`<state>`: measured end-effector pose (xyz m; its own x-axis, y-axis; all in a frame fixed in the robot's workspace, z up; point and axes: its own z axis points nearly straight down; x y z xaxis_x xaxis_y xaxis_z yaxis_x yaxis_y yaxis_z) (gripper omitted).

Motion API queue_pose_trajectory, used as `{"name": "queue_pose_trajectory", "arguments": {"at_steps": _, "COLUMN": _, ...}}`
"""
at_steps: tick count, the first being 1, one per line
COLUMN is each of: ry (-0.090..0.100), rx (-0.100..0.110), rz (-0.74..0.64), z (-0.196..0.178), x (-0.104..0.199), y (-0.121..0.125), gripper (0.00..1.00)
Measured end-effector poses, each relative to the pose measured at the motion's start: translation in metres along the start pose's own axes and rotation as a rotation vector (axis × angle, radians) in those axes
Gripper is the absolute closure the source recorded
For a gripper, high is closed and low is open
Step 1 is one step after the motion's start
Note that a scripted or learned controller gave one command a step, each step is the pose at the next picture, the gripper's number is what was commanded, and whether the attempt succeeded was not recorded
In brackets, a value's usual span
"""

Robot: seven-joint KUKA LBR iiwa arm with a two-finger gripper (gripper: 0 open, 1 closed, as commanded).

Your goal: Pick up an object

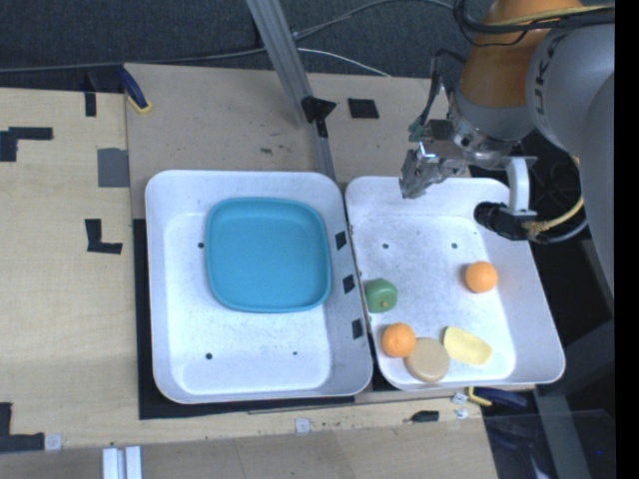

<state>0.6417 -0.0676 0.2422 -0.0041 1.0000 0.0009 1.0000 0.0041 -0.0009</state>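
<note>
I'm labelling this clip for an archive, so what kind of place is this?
Most likely a robotics lab test bench, not a kitchen. A grey and orange arm reaches over two white bins, black tape marks sit on the bench top, and the food-like pieces such as the orange ball look like toy props.

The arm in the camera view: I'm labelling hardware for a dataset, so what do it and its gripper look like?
The arm is bulky, rounded and grey, with a glossy orange band above the wrist. Thin dark cables loop over that band, and a black hose curls beside a white bracket. The gripper is small, dark metallic grey, with two short fingers.
</note>
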Motion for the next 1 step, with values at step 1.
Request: {"name": "queue_pose_trajectory", "arguments": {"at_steps": 1, "ry": 0.0, "rx": -0.001, "rz": 0.0, "z": 0.0014, "x": 0.0489, "y": -0.0249, "gripper": 1.0}}
